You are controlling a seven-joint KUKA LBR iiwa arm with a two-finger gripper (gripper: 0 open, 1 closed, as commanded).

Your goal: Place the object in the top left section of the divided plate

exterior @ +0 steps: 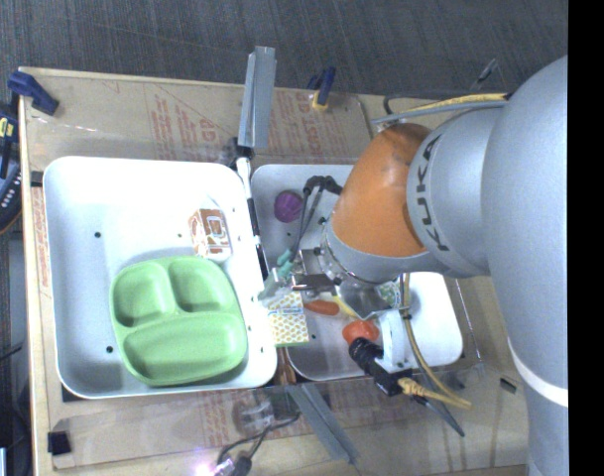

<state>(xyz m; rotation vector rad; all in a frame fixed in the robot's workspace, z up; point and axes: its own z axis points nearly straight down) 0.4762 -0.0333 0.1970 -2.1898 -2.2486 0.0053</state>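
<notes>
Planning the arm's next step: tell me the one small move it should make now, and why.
Probably descend a little onto the orange carrot-like toy in the right white bin. The gripper hovers there, while the green divided plastic plate in the left white bin carries nothing.

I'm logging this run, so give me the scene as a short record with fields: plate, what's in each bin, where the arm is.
plate: green divided plate, three sections, nothing in them
plate location: left bin, lower half
other item in left bin: small orange-and-white packet, just above the plate
right bin contents: purple object, orange carrot-like piece, yellow patterned item
arm: over the right bin
gripper: near the bins' shared wall; fingers unclear
</notes>
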